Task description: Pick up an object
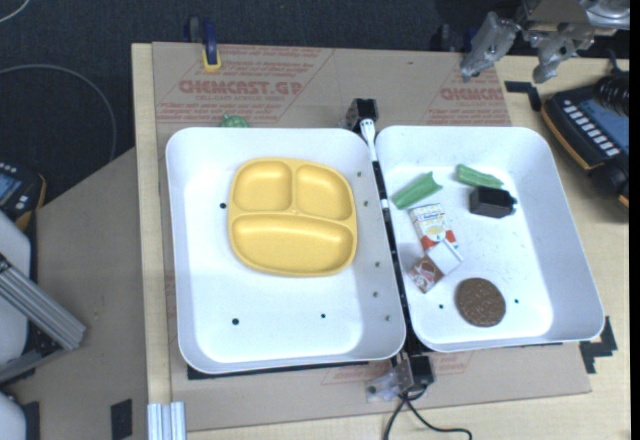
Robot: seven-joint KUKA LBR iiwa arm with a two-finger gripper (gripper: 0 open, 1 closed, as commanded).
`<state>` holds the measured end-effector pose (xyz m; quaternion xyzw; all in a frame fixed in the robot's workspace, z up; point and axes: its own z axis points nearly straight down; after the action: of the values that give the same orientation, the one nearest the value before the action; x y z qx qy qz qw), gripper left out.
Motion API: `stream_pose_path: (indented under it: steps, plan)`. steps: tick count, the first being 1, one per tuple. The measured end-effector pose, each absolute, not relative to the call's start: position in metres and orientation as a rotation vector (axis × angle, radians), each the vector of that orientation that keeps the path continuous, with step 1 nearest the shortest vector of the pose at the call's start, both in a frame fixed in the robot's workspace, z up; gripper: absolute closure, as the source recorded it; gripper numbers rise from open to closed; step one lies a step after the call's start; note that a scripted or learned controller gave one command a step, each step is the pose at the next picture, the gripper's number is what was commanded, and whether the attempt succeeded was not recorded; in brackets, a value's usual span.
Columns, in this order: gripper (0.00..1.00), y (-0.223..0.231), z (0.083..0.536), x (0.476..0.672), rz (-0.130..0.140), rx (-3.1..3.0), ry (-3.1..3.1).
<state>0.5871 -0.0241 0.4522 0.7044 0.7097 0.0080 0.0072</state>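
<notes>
My gripper hangs high above the back edge of the right bin, its two fingers spread open with nothing between them. Below it in that bin lie two green pieces, a small black block, a white and red packet, a small red and white wrapper and a round brown cookie. The left bin holds a yellow divided plate.
A black handheld unit with buttons lies on the bench right of the right bin. A blue and yellow clamp sits at the board's back left corner. A small green thing rests behind the left bin.
</notes>
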Motion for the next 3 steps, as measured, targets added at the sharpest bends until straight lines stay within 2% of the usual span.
stream_pose_path:
  steps: [1,2,3]
  plan:
    - [1.00,-0.027,0.452,0.588,0.005,2.215,2.219]
    - [1.00,-0.093,0.509,0.545,0.007,2.223,2.207]
    - [1.00,-0.200,0.538,0.481,0.001,2.229,2.199]
